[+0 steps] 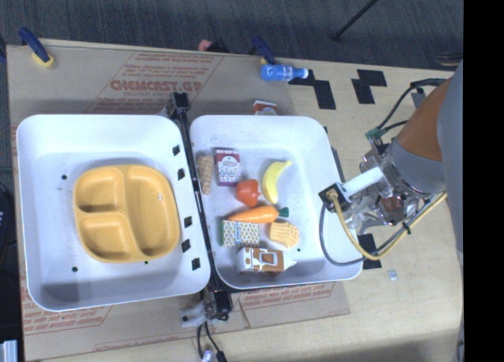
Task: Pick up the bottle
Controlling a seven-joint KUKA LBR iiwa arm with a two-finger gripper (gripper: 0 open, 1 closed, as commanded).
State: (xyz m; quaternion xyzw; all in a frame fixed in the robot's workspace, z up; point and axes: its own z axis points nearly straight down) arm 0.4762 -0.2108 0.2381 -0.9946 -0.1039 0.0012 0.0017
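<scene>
counter (409, 305): tan surface, cardboard sheet under both bins, black tape marks toward the upper right.
left bin (39, 219): white, shallow, sits on the cardboard; touches the right bin along a black clipped seam.
right bin (311, 136): white, shallow, carries all the small food items.
arm (429, 136): grey with orange band, comes in from the right edge, sits over the counter just beside the right bin's right wall.
tray (126, 211): yellow, three compartments, flat in the middle of the left bin.
tool (370, 211): beyond the right bin's right rim, low over the counter, with a black block and looped yellow and black cables around it; can't tell from this angle whether it is spread or closed, nothing visibly in it.
bottle (277, 73): blue, lying on its side on the counter above the right bin, outside both bins, well apart from the tool.
carrot (253, 214): orange, lying across the centre of the right bin.
banana (273, 179): yellow, right of the tomato.
carton (261, 260): white and brown, near the bin's bottom wall.
red box (227, 166): upper left of the right bin, beside a tan cob-like piece.
tomato (247, 190): red, just above the carrot.
</scene>
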